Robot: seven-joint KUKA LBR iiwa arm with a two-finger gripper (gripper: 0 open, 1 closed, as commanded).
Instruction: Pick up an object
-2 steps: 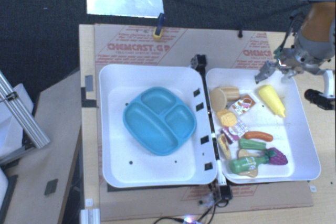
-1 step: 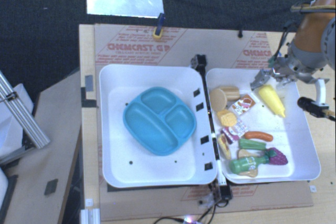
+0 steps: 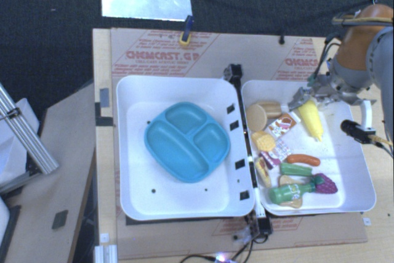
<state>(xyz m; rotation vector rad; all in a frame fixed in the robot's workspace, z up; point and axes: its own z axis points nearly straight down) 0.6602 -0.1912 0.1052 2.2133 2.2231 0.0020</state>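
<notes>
The right bin (image 3: 357,194) holds several toy foods. A yellow corn cob (image 3: 312,121) lies near its back, and my gripper (image 3: 309,97) sits just above and behind the cob's upper end, reaching in from the right. Also in the bin are a tan cylinder (image 3: 265,113), a red and white packet (image 3: 282,126), a yellow waffle (image 3: 263,141), an orange sausage (image 3: 301,160), a green bottle (image 3: 289,193) and purple grapes (image 3: 326,183). Nothing visibly hangs from the gripper.
The left bin (image 3: 135,194) holds a blue divided plate (image 3: 186,141). A black divider with clips (image 3: 243,132) runs between the bins. A yellow and blue clamp (image 3: 186,31) sits at the bench's back edge. A black fitting (image 3: 356,130) of the arm hangs over the right bin's right side.
</notes>
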